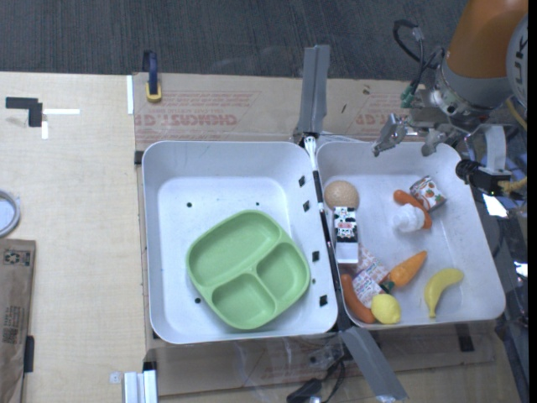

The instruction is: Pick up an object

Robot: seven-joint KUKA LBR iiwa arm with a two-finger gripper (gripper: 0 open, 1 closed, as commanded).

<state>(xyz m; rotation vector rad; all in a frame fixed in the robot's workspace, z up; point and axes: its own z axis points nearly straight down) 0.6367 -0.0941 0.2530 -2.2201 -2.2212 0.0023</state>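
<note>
My gripper (411,140) hangs over the far edge of the right bin (478,250), open, with nothing between its two spread fingers. Below it in that bin lie several small items: a brown round ball (341,194), a cow-print carton (345,225), a small printed box (429,193) next to a white lump (409,218), an orange carrot (409,269), a banana (440,288), a lemon (385,308) and a wrapped packet (367,280). The nearest to the fingers are the printed box and the white lump, both well below them.
The left bin (168,225) holds a green divided plate (247,269). A grey divider post (315,91) rises between the bins at the back. Cables and a black fixture (482,177) sit at the right bin's far right corner.
</note>
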